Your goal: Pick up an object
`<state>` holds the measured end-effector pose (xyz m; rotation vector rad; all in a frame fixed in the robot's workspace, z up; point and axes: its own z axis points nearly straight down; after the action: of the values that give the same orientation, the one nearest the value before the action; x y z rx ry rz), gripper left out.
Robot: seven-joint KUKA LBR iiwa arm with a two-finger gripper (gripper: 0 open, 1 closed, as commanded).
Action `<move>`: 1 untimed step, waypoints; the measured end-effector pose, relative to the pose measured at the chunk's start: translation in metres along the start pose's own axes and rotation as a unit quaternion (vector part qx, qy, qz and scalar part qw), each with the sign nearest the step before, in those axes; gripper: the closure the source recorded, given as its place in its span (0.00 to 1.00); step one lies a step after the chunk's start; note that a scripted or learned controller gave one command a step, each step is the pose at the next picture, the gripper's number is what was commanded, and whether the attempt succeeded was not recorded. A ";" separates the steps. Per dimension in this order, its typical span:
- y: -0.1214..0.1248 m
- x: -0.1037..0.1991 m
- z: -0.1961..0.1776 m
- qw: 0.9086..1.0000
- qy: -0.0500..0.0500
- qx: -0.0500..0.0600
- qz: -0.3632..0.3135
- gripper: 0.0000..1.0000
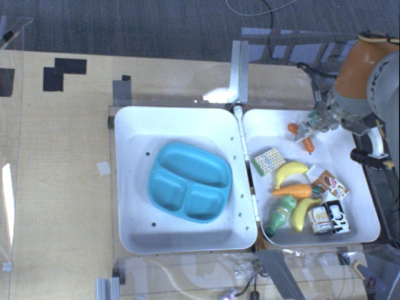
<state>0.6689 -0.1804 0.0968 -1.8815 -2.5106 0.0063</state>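
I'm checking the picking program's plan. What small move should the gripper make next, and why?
Probably a short descent. The gripper hovers at the right bin's far end, near small orange pieces, apart from the bananas and carrot. Nothing visibly sits between it yet.

Two bins sit side by side on the tabletop. A divided tray lies in the left bin. The right bin holds toy food clustered toward its near side, the pincer over its far end.
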 end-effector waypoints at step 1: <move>-0.021 0.070 -0.066 0.991 -0.002 -0.005 -0.135 1.00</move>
<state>0.6295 -0.1195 0.1626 -1.5283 -2.7493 -0.0030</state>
